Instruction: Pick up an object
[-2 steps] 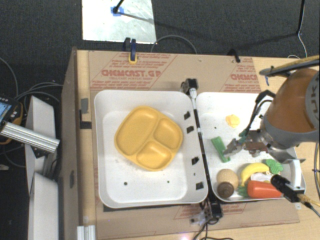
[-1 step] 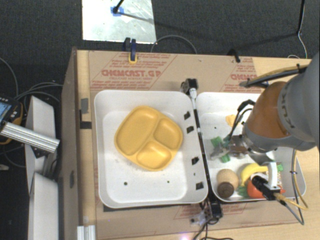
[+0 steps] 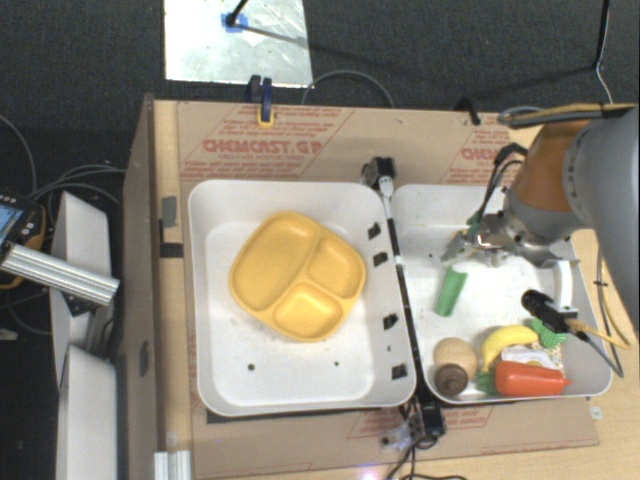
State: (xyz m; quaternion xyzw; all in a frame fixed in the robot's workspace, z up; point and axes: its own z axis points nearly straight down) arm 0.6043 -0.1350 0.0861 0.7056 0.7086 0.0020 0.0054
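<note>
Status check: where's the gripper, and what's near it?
Gripper low in right white bin. Green cylinder just below it, not held. Other items clustered at bin's near edge.

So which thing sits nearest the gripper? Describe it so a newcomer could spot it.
Start at the right-hand bin. In its middle, just below the gripper, lies a small green cylinder, apart from the others. The banana, orange carrot-like piece and brown ball cluster at the near edge; it alone is green.

grey rounded arm (image 3: 605, 173), orange band (image 3: 545, 173), black cables
</note>
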